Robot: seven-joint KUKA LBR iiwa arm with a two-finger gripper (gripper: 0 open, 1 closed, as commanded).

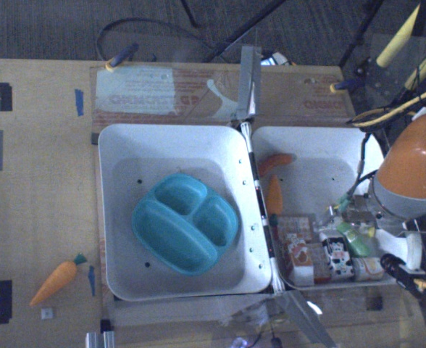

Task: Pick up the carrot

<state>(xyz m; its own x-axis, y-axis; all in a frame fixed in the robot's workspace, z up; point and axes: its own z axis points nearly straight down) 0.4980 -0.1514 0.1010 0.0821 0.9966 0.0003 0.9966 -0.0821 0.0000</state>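
Lying tapered and smooth on the bench, the carrot [55, 280] is well apart from the jaws [354, 220], whose opening I cannot tell.

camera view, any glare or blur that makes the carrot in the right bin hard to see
Camera view: soft all over, with mild glare on the white rim of the right bin. The carrot by the divider stays readable as an orange shape, its edges fuzzy. The small cartons near the gripper are blurred, their print unreadable.
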